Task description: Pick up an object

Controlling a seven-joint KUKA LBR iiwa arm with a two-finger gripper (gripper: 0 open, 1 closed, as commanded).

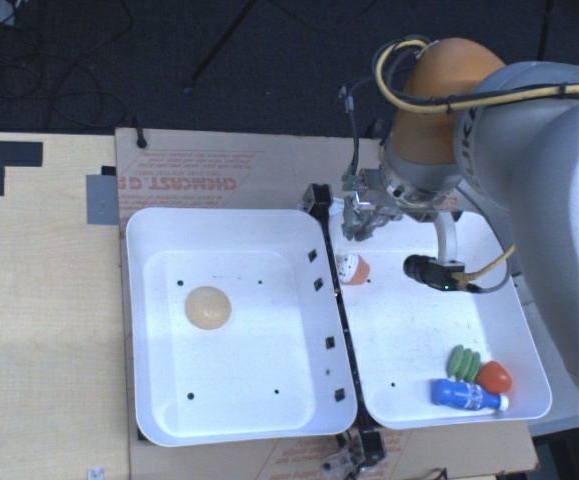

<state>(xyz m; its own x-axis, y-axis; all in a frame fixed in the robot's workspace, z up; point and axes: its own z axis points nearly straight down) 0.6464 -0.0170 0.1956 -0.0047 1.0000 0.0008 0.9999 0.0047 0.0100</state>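
Note:
My gripper (357,223) hangs over the far left corner of the right bin (419,328), its fingers pointing down. Just below it, against the bin's left wall, lies a small orange and white object (352,268), apart from the fingers. A blue bottle (466,396), a green object (463,362) and a red-orange object (494,376) lie together in the bin's near right corner. A pale round ball (208,308) rests in the left bin (169,368). I see nothing between the fingers.
The arm's grey body and orange band (444,88) cover the right bin's far right side. A black clamp (434,270) with cables juts over the bin. Cardboard (199,168) lies under both bins.

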